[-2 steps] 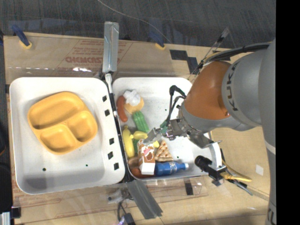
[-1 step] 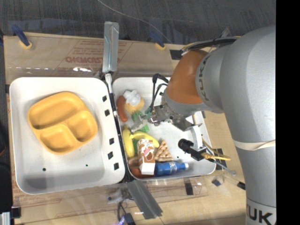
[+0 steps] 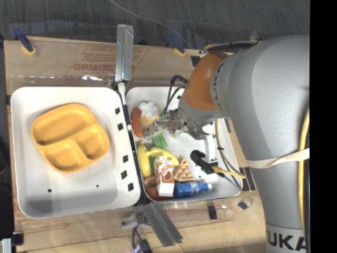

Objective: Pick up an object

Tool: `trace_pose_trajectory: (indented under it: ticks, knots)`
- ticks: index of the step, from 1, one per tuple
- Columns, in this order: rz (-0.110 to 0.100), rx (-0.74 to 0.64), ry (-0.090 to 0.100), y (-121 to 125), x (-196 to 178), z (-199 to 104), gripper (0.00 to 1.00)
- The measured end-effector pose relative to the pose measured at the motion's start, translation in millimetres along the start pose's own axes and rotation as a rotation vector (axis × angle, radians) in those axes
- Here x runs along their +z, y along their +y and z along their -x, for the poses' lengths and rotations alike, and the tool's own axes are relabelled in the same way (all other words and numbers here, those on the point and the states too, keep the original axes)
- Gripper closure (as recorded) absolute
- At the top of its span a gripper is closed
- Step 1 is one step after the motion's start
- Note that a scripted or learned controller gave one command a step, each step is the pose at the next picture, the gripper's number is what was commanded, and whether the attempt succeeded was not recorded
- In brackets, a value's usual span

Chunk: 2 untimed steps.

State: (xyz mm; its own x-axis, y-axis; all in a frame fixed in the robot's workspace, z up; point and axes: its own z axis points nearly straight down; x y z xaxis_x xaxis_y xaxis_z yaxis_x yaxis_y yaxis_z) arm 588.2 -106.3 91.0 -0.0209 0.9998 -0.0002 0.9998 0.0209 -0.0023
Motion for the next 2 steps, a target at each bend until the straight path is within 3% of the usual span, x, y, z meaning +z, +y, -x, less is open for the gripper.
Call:
trace_pose_trajectory:
  ticks: [1, 2]
  knots:
    - [-0.001, -0.004, 0.001, 0.1, -9.5, -0.5, 1.0]
    - [-0.001, -0.004, 0.001, 0.0, -9.4, -0.6, 0.0]
